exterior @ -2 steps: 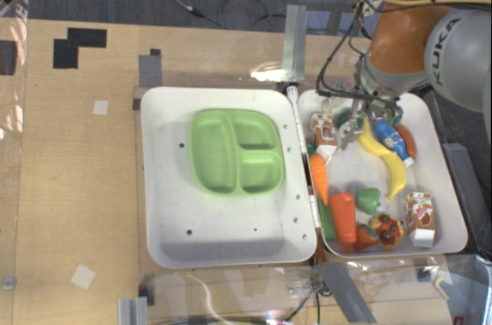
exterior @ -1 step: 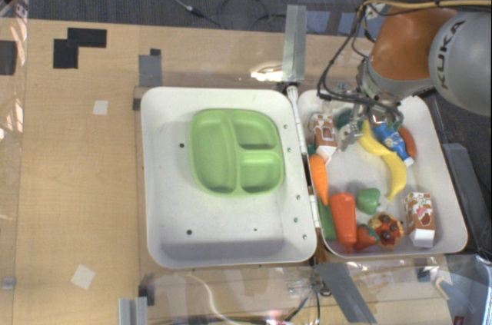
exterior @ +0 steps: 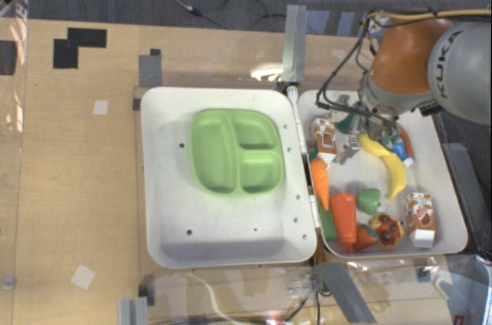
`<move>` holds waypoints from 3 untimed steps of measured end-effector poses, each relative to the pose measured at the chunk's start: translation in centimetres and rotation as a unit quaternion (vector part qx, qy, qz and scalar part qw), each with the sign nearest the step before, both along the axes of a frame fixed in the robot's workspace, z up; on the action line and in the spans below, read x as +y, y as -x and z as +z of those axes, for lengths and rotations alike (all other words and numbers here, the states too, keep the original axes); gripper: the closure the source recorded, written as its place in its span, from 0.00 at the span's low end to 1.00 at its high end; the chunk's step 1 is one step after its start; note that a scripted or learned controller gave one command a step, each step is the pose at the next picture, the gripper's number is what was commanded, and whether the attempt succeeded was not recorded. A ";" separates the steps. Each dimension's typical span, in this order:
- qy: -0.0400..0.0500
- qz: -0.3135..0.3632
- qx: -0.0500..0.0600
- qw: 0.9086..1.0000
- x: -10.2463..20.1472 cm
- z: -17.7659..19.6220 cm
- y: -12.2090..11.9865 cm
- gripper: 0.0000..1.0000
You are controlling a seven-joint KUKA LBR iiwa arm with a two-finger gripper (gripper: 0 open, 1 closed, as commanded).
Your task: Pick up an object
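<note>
The gripper (exterior: 352,140) hangs low at the right bin's (exterior: 453,235) 11 o'clock corner; how its grip stands, I cannot tell. The banana (exterior: 390,164) lies just beside it, toward 3 o'clock. The carrot (exterior: 320,183) lies toward 7 o'clock.

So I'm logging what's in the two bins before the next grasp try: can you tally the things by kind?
Green divided plate: 1
Small cartons: 2
Banana: 1
Carrot: 1
Orange-red bottle: 1
Green pieces: 2
Mixed-colour toy: 1
Total: 9 that I can tell apart; a red and blue item by the arm is partly hidden.
</note>
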State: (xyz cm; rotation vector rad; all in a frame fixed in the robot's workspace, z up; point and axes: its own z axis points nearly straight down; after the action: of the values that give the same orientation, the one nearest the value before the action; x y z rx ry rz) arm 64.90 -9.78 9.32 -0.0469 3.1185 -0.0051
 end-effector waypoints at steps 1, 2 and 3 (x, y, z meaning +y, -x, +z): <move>0.002 0.002 -0.010 1.000 0.0 1.7 -0.5 1.00; 0.002 0.030 -0.001 1.000 -6.0 14.4 -2.4 1.00; 0.000 0.032 0.005 0.999 -5.6 13.7 -2.2 0.00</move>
State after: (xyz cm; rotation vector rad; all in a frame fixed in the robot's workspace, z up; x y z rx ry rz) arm 67.13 -15.34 22.99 -0.1484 3.1246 -0.0029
